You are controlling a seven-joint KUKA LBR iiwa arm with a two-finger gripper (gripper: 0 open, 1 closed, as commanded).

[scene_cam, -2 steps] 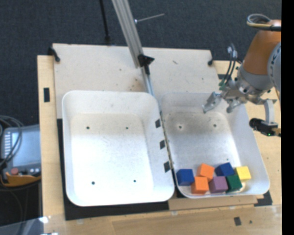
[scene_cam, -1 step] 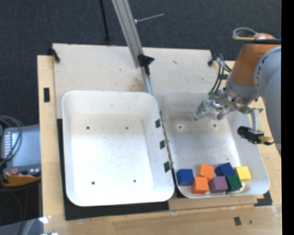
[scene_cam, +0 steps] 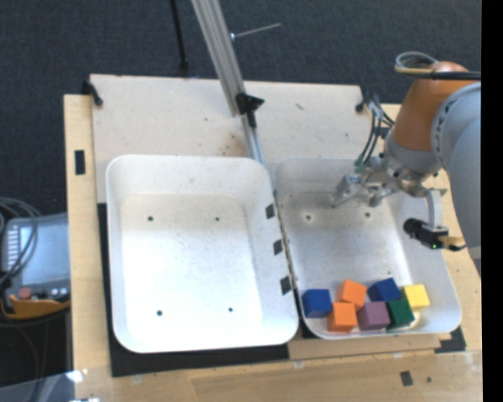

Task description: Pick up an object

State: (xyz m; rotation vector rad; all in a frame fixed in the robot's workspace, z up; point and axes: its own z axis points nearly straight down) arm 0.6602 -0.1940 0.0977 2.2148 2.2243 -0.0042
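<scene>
The jaws (scene_cam: 365, 189) are seen above the far end of the right bin (scene_cam: 318, 182), with nothing between them; how far they are parted cannot be told. The blocks (scene_cam: 365, 304) are packed together at the near end, well apart. A descent there could be jammed by touching neighbours.
</scene>
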